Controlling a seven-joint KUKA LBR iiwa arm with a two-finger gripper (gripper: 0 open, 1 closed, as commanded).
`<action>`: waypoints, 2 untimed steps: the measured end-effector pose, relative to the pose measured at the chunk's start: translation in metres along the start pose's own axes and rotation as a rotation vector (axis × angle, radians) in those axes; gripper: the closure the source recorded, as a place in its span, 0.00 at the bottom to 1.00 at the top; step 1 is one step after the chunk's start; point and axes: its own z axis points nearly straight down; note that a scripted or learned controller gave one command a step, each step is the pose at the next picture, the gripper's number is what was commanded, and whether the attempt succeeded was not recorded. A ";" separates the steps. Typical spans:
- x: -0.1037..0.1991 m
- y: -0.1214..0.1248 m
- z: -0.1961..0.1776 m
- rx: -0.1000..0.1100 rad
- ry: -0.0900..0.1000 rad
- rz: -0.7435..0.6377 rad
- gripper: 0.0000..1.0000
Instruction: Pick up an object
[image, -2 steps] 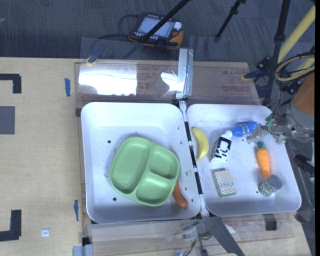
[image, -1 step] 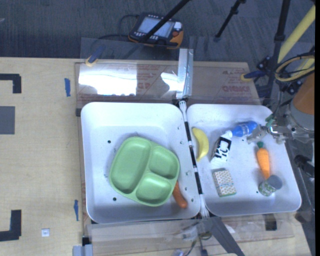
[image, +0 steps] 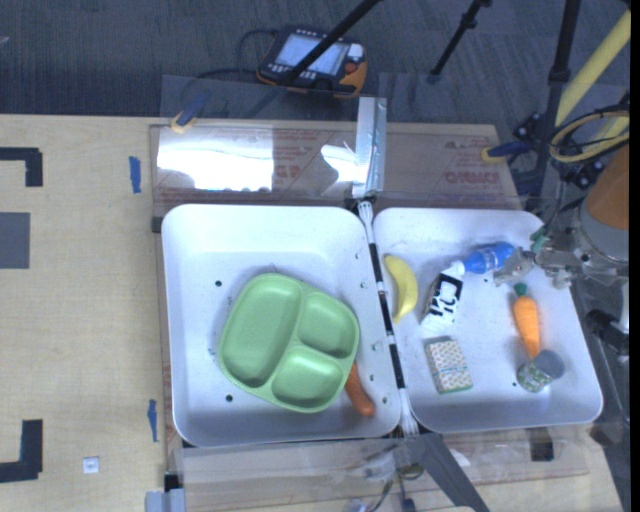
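The right bin (image: 580, 405) holds a yellow banana (image: 403, 285), a black-and-white packet (image: 445, 297), a blue bottle (image: 487, 258), an orange carrot (image: 526, 322), a small patterned box (image: 448, 364) and a round greenish can (image: 538, 374). My gripper (image: 545, 256) hangs at this bin's upper right edge, just right of the blue bottle and above the carrot's leafy end. Nothing shows held in it. The grey arm with its orange band (image: 608, 200) comes in from the right.
The left bin (image: 190, 250) carries a green divided plate (image: 287, 340), with a second orange piece (image: 358, 392) tucked at the plate's lower right. A metal divider (image: 380, 300) separates the bins. Cables and stands crowd the far right.
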 end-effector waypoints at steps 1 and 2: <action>0.001 0.000 0.000 -0.002 0.000 0.022 0.00; 0.000 0.000 0.000 -0.002 0.000 0.022 0.00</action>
